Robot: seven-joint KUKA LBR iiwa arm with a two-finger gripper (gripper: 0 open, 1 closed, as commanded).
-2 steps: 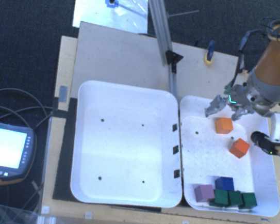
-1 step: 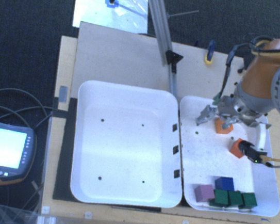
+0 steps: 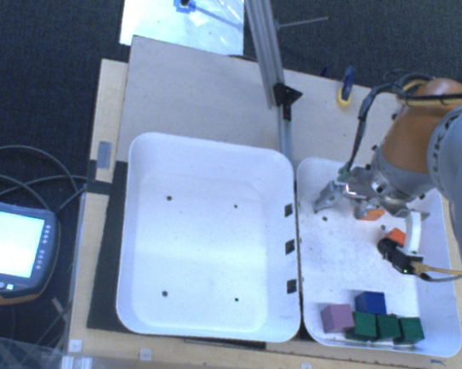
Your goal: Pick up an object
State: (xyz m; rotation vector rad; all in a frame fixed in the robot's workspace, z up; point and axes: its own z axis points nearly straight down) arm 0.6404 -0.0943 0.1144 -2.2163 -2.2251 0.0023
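Risk entry: gripper (image 3: 364, 204) low in far part of right bin (image 3: 449, 337), finger state cannot be told, orange block (image 3: 371, 214) just beneath it; likely fault, block nudged aside, pick missed; other blocks (image 3: 372, 319) lie near.

Right-hand bin (image 3: 318, 235) has a little cluster along its near edge: a pinkish-purple block (image 3: 336, 317), a blue block (image 3: 371, 302) just behind, and three dark green blocks (image 3: 386, 329) lined up in a row, all touching or nearly so. Further back there's an orange object (image 3: 370, 213), mostly covered, so I can't tell its shape.
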